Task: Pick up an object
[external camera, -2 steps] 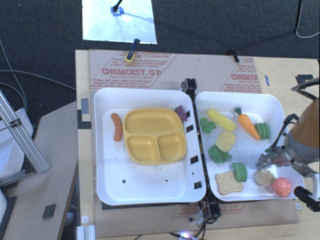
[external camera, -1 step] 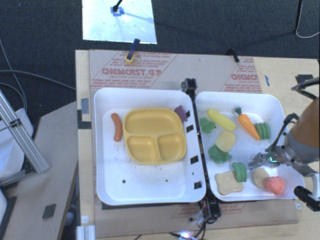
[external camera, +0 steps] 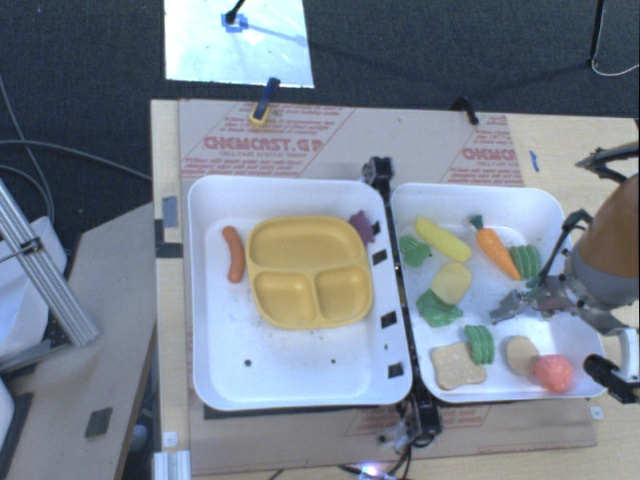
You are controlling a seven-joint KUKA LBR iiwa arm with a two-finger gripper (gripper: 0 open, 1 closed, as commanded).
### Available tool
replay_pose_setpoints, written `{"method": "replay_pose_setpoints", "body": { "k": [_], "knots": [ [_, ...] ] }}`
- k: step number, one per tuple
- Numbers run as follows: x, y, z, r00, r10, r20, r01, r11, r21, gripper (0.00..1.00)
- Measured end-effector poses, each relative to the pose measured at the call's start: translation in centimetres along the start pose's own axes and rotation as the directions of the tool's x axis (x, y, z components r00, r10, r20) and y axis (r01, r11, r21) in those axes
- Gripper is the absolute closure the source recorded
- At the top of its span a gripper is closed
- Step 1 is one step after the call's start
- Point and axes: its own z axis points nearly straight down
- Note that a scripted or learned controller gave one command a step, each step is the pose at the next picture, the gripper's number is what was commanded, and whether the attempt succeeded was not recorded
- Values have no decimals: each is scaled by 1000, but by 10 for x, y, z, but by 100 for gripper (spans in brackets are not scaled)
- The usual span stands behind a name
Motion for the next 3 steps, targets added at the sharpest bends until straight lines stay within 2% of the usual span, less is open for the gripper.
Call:
{"method": "replay_pose_setpoints", "body": {
  "k": [1,2,3],
  "knots": [
    [0,0,-11,1000,1,0,-1,1000,-1,100],
    [0,-25,1,1000,6,-2,-6,1000,5,100],
    [1,44,0,1000,-1,1,1,1000,-4,100]
  ]
}}
